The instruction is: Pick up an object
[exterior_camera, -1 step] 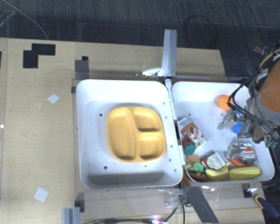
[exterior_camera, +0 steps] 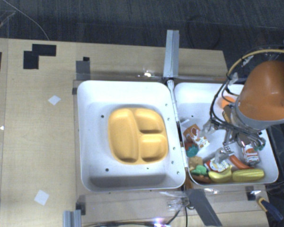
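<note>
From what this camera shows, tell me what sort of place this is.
Probably a robot grasping test bench in a lab: two white bins fixed on a wooden bench, toy food heaped in one, the arm reaching in.

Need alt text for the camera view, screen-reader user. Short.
The grey arm with an orange band reaches from the right over the right white bin, its gripper low above small toy food items heaped along the bin's near edge. The left white bin holds a yellow divided tray.
</note>
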`<action>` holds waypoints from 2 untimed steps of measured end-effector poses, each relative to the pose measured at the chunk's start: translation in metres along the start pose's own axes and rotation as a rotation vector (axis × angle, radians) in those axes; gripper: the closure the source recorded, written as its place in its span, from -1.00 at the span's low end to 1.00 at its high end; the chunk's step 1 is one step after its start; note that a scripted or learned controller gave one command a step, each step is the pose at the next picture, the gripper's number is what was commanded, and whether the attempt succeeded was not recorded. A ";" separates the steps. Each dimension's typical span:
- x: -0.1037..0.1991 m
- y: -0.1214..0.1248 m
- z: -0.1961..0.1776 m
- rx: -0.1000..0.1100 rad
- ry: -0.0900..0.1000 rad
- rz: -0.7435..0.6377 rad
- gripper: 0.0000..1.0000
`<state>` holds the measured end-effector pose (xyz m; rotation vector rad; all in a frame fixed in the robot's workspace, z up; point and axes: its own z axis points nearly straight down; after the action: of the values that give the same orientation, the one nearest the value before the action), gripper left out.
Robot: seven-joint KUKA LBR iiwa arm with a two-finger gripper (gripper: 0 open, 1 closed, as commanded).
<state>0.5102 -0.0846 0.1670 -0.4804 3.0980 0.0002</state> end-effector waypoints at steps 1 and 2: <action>0.013 -0.012 -0.041 0.004 -0.004 -0.144 -1.00; -0.006 0.039 -0.018 -0.001 -0.002 -0.087 -1.00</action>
<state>0.5041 -0.0456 0.1852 -0.6141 3.0727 0.0013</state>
